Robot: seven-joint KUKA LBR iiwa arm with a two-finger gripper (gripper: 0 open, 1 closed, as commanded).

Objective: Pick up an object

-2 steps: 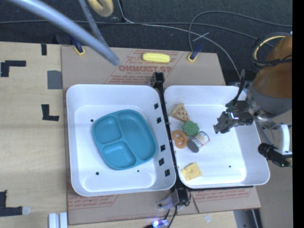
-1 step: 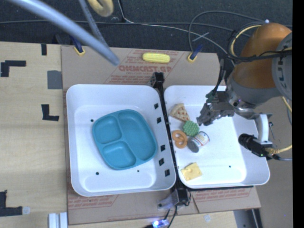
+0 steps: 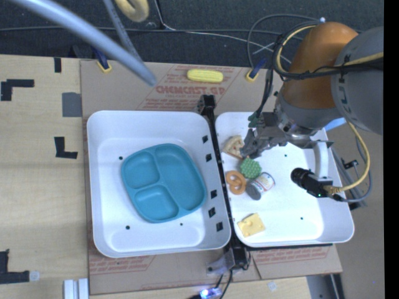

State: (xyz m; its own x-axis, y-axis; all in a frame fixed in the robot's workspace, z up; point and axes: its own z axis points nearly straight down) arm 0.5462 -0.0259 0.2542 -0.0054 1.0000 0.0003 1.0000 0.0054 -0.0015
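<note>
In the right bin (image 3: 340, 229), the robot's hand (image 3: 254, 147) hangs directly above a green object (image 3: 250, 167) lying just below its tip; how wide its grip stands cannot be told.

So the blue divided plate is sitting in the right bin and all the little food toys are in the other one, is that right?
Not quite. The camera view shows the blue divided plate in the left bin, not the right one. The small food toys, such as the pretzel, the green piece and the cheese wedge, lie in the other bin, as you said.
</note>
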